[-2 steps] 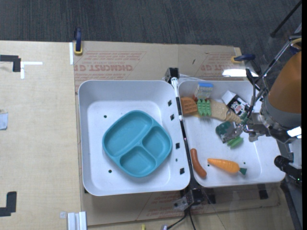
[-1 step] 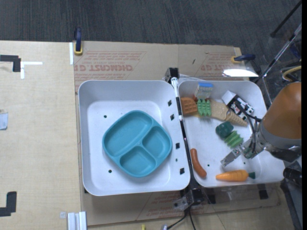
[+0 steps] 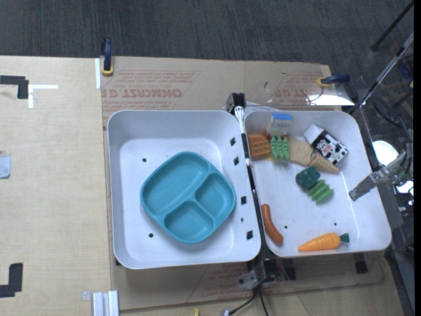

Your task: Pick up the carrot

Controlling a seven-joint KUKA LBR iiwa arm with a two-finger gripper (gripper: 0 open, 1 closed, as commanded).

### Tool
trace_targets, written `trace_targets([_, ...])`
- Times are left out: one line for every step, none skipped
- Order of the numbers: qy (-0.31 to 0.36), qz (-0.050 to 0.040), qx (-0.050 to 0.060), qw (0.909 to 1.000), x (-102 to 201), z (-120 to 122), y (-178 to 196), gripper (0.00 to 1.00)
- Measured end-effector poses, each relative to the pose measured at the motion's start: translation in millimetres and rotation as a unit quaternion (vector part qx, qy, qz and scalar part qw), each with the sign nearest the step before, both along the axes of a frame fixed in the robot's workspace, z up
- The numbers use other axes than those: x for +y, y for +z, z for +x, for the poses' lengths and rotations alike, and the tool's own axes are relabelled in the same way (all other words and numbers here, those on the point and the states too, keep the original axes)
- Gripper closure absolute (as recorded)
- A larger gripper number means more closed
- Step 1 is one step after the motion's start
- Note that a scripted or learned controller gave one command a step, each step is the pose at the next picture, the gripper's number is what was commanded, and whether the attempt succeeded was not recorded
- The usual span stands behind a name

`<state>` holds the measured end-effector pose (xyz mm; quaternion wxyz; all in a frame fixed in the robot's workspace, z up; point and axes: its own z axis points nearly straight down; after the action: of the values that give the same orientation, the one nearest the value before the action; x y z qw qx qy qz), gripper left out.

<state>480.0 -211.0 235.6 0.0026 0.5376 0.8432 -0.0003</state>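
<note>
Item 1, pincer [image 3: 360, 191]: grey, reaching in at the outer rim of the right bin [image 3: 368, 245], nothing visibly in it and touching none of the contents; at this scale I cannot tell how far open it is. Item 2, carrot [image 3: 320, 243]: orange with a green top, lying flat on the bin floor near the pincer, off toward the bin's front wall, the green end the closer one to the pincer, well apart from everything else. Item 3, pale green ridged piece [image 3: 321, 192] and dark green lump [image 3: 306, 178]: touching each other, inward from the pincer at about its level. Item 4, red sausage [image 3: 271, 224]: beyond the carrot from the pincer, against the wall shared with the other bin. Item 5, far cluster beyond the pincer: black-and-white carton [image 3: 327, 147], tan wedge [image 3: 308, 154], green studded block [image 3: 280, 147], brown waffle-like piece [image 3: 258, 146], clear cup with a blue lid [image 3: 281, 121]. Item 6, left bin [image 3: 131, 170]: farthest from the pincer, holding a teal divided plate [image 3: 189, 197]. Item 7, counter [image 3: 52, 176]: pale board under both bins. Status: judged at the approach step, carrot not yet grasped. Next move calls for shifting over the carrot's middle, aligning across its narrow width, then descending.
</note>
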Motion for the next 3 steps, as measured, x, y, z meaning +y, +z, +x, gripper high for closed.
trace_targets([0.153,0.0015,0.002,0.9882,-7.6,-1.5,-108.9,0.0])
trace_targets([0.418,-0.0023,-0.001,0.9085,-11.2,1.0,9.6,0.0])
trace_targets([0.33,0.0003,0.001,0.9438,53.4,-0.5,-88.9,0.0])
